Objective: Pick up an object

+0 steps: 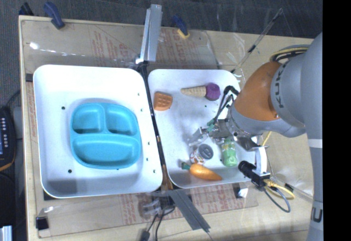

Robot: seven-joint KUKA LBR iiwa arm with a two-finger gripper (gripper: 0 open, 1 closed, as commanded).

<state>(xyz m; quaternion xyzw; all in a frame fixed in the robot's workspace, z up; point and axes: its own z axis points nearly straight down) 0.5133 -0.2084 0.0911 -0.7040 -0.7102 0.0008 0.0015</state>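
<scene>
My gripper (215, 135) hangs low over the right bin (175, 141), near its right side, under the grey wrist with the orange band. Right beside it stands a green bottle (229, 154). A small round grey object (205, 151) and a crumpled shiny piece (196, 137) lie just left of the gripper. An orange carrot (205, 173) rests at the bin's front edge. Farther back lie an ice cream cone with a purple scoop (202, 91) and an orange waffle-like toy (162, 101). Nothing shows between the fingers.
The left bin (49, 125) holds a blue sectioned tray (105, 135). A metal divider bar (149, 34) runs up from between the bins. Blue clamps (54, 15) grip the bench's back edge. Cables lie at the bench's front right (277, 188).
</scene>
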